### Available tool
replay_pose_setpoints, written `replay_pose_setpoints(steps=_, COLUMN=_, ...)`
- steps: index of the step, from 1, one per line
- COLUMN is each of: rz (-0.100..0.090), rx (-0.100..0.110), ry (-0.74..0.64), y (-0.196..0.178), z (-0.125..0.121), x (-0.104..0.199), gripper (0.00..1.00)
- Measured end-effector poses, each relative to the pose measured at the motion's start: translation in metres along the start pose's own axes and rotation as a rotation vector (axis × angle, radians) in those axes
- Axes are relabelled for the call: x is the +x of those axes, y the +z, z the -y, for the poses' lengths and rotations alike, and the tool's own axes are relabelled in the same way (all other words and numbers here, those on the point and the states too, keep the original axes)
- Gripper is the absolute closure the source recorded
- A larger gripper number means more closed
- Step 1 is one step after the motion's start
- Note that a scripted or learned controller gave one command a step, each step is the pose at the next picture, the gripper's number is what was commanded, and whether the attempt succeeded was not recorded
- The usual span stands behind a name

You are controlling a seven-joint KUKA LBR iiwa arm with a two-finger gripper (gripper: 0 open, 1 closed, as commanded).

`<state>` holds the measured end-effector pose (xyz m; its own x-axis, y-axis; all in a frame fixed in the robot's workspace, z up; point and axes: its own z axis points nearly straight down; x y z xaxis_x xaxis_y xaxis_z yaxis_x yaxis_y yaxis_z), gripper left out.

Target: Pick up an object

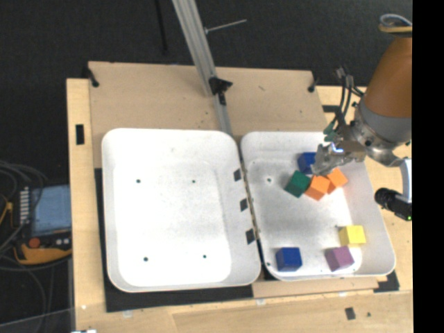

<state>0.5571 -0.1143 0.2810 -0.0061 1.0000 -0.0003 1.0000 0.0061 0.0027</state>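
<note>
The right bin (277, 207) holds several small blocks. A green block (298, 184), two orange blocks (318, 186) (336, 178) and a blue block (306, 161) cluster in its far right part. A yellow block (353, 235), a purple block (339, 258) and a second blue block (288, 258) lie near its front edge. My gripper (325, 159) hangs low over the cluster, right beside the far blue block and just above the orange ones. Nothing shows between its fingers.
The left bin (170, 207) sits beside the right one. A slanted metal pole (198, 40) rises from the back of the bench between the bins. A blue device and cables (41, 214) lie off the bench's left side.
</note>
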Motion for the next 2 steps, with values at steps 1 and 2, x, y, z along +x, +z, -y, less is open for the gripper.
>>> replay_pose_setpoints(steps=1, rz=-0.001, rx=0.002, ry=-0.001, y=-0.001, z=-0.004, x=0.051, gripper=1.0)
replay_pose_setpoints(steps=2, rz=-0.001, rx=0.004, ry=0.0, y=0.02, z=-0.008, x=0.095, gripper=1.0)
